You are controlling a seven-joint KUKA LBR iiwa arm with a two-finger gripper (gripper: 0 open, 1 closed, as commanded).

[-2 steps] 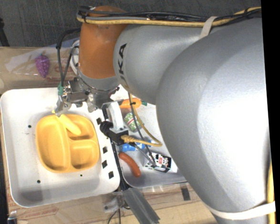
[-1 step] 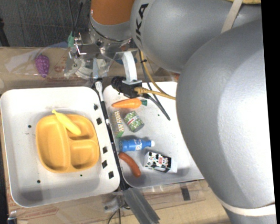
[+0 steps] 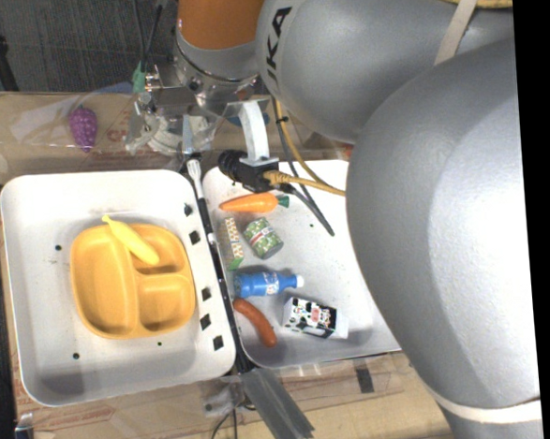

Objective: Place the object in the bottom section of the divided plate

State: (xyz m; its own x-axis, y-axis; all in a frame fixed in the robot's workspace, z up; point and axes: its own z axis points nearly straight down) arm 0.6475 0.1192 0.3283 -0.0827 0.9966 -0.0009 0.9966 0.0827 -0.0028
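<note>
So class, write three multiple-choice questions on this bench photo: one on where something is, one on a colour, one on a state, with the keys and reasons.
1. Which bin holds the divided plate?
A. the left bin
B. the right bin
C. neither

2. What colour is the bottle?
A. green
B. blue
C. red

3. How does the banana sit?
A. in the right bin
B. on the bench beyond the bins
C. on the plate's upper part

Answers:
1 A: the yellow plate lies in the left bin.
2 B: its body is blue, its cap white.
3 C: it lies across the plate's top section.
</note>
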